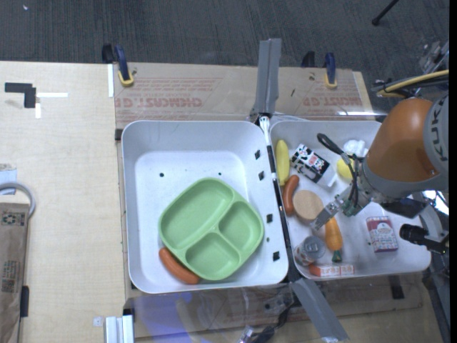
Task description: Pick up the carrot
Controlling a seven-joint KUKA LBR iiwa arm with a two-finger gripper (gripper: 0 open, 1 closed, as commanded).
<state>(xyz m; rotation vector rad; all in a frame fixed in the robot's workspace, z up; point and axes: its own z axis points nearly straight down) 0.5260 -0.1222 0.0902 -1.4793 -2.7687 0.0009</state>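
**Operator:** Where is the carrot?

**Helper:** Look in the right bin (400,266). The carrot (333,236) is the small orange thing lying on the bin floor, near the front. Its top end sits right at the tip of the gripper (327,218).

**Operator:** Is the gripper holding it?

**Helper:** You can see the gripper touching or almost touching the carrot's top end, but the carrot still lies flat in the bin. I cannot tell if the gripper is open or closed from here.

**Operator:** What is close to the carrot?

**Helper:** You have a round tan disc (308,206) just to its left, and a red sausage (290,194) beside that. A small grey round thing (312,249) sits just below and left of the carrot. A little red and white box (382,234) lies to its right, a bit apart. At the back you can see a banana (283,161) and a black and white toy (310,162).

**Operator:** And the other bin?

**Helper:** The left bin (143,191) holds a green plate (211,227) with three parts. An orange sausage (178,266) pokes out from under its front edge. Both bins sit on the surface (64,191).
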